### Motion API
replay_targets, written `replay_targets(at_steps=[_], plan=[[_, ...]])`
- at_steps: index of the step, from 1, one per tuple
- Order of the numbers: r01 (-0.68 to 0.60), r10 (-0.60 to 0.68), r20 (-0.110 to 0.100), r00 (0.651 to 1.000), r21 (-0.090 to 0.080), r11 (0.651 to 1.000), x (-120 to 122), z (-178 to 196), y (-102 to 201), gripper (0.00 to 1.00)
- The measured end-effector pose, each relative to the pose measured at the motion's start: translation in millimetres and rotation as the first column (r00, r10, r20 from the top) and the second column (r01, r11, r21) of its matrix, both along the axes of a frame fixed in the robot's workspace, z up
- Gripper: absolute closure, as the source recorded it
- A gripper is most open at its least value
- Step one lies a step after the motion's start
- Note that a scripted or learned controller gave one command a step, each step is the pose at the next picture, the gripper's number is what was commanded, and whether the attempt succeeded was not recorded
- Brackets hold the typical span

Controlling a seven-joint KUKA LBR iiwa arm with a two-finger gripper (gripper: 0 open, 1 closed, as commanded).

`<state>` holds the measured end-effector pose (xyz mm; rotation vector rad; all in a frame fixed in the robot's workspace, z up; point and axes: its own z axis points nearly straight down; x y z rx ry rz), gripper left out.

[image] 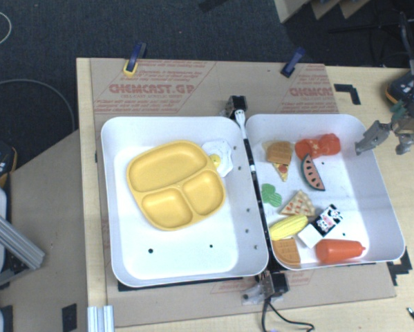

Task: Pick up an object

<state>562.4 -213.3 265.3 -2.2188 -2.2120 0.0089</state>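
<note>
— Camera view first: what is the gripper (385,137) doing?
— It hangs at the right bin's (379,185) far right rim, holding nothing; whether its fingers are spread I cannot tell, being partly cut off.
— And the objects?
— Inside that bin: a glossy red tomato (318,146), a watermelon slice (312,172), a pizza wedge (280,155), smooth corn (288,226). Left of it, a yellow divided plate (175,184) lies in the left bin (117,185).

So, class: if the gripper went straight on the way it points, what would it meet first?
The gripper points left over the right bin's rim. Probably the tomato comes first, though its height above the bin is unclear.
</note>
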Motion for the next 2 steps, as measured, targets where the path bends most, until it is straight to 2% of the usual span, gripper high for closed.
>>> replay_targets(at_steps=[1,2], plan=[[-0.003,0.003,0.011,1.000,-0.003,1.000,2.2,5.9,0.5,0.00],[-0.004,0.004,0.004,1.000,0.000,1.000,-5.8,-44.7,7.9,0.00]])
